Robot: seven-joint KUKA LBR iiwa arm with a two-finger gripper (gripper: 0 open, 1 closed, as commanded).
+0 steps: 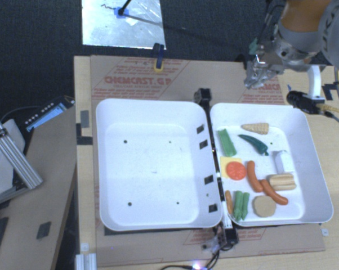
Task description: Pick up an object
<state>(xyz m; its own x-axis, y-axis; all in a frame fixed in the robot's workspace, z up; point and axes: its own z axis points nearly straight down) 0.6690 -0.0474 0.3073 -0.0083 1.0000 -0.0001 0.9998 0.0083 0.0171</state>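
The right bin [313, 151] holds several toy foods. A tan cone [255, 128] and a dark green pepper [254, 143] lie at its far side, with a light green pod [227, 142] to their left. In the middle sit a red slice on a yellow square [235, 170], an orange sausage [251, 175], a pale grey piece [279, 161] and a bread roll [281, 180]. A tan disc [264, 206] and green beans [241, 204] rest near the front. My gripper [257, 79] hangs above the bench just beyond the bin's far rim, with nothing seen in it.
The left bin [110, 114] stands beside the right one, joined by a black hinged strip [212, 156]. A yellow and blue clamp [157, 58] sits on the cardboard behind it. A silver sheet [123, 16] lies farther back.
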